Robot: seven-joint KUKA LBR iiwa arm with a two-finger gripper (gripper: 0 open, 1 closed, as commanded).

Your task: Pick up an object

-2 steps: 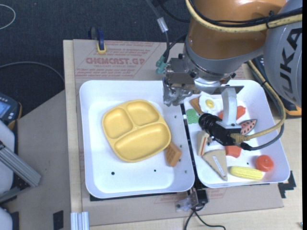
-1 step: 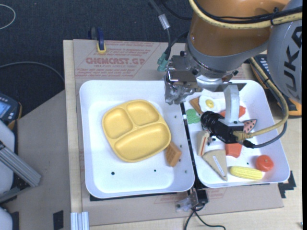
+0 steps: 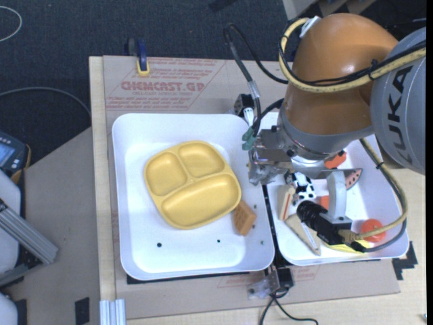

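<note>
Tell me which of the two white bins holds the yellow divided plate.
The left bin holds the yellow divided plate, with a small brown block beside it. The right bin holds smaller mixed items under the arm.

Right bin (image 3: 392, 196) contents part-hidden — arm (image 3: 338, 80) (orange band) overhead.
</note>
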